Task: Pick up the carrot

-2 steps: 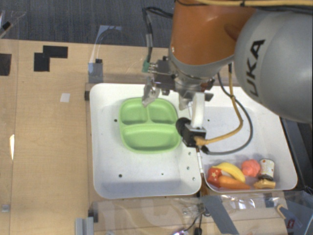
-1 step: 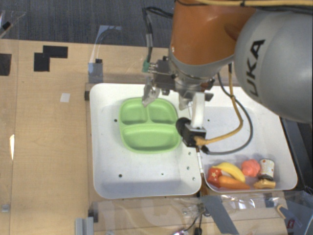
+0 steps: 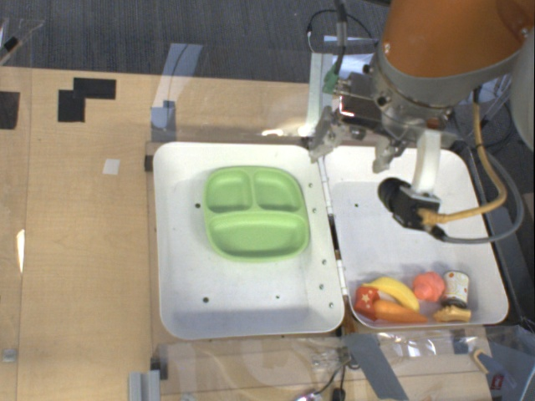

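- Carrot (image 3: 398, 312) lies at the near end of the right bin (image 3: 481, 182), orange, flat on the floor, touching a yellow banana (image 3: 395, 291) behind it and a red pepper (image 3: 366, 298) to its left.
- Gripper (image 3: 359, 150) hangs over the far end of that bin, well apart from the carrot; its two fingers look spread with nothing between them.
- A pink round fruit (image 3: 430, 286), a small jar (image 3: 456, 286) and a bread-like piece (image 3: 452, 312) sit right of the carrot.
- The left bin (image 3: 180, 249) bears a green divided plate (image 3: 255, 212).
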Robot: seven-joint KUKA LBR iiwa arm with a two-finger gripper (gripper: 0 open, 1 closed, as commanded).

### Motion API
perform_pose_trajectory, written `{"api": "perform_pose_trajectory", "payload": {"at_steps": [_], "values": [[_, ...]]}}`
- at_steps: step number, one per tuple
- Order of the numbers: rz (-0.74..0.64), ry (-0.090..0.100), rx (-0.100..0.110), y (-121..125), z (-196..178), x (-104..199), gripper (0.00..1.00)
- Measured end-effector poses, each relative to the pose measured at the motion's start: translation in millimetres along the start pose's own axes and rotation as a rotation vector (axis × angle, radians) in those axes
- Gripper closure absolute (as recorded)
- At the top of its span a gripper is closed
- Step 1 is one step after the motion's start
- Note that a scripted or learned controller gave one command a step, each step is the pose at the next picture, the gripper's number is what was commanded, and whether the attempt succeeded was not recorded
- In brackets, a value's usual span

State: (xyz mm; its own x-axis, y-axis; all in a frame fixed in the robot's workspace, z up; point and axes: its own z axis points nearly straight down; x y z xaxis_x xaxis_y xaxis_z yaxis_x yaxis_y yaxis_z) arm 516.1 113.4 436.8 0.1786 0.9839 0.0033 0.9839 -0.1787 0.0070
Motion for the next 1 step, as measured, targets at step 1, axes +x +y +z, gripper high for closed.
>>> {"api": "perform_pose_trajectory", "payload": {"at_steps": [1], "values": [[0.03, -0.002, 0.005, 6.5, 2.7, 91.0, 0.0]]}}
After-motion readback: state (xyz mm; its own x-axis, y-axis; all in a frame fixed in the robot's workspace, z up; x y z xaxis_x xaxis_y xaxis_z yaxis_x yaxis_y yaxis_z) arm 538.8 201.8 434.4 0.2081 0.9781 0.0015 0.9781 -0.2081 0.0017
